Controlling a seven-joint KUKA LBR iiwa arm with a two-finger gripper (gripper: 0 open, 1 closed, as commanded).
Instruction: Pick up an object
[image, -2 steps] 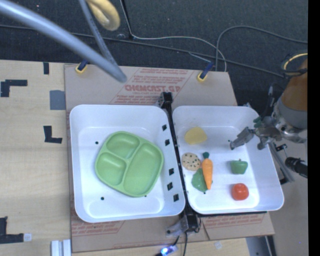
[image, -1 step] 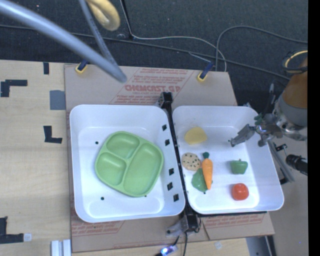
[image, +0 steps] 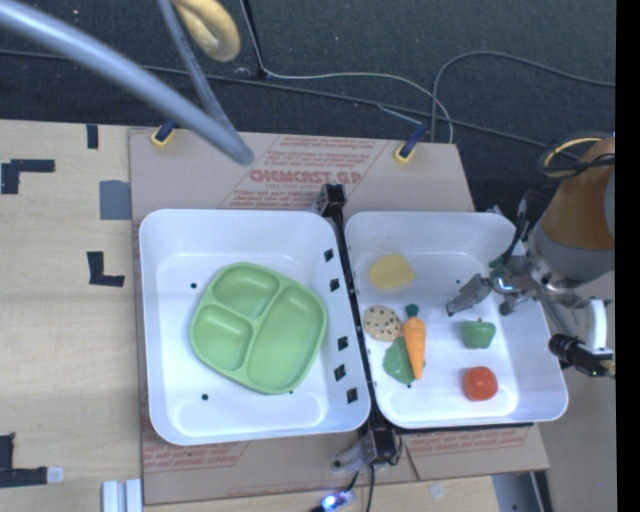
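Note:
The right bin (image: 440, 232) holds several toy foods: a yellow piece (image: 390, 270), a speckled cookie (image: 381, 322), an orange carrot (image: 414, 343) lying over a green leafy piece (image: 396, 364), a green pepper (image: 478, 334) and a red tomato (image: 481, 383). My gripper (image: 485, 304) hangs over the right part of this bin, just above the green pepper. Its fingers are spread open, one reaching down-left (image: 465, 301), with nothing between them. The grey arm with its orange band (image: 582, 212) comes in from the right.
A green divided plate (image: 260, 326) lies in the left bin (image: 165, 250). A black divider with clips (image: 345, 300) runs between the bins. Cables trail over the dark floor behind the cardboard base (image: 300, 165).

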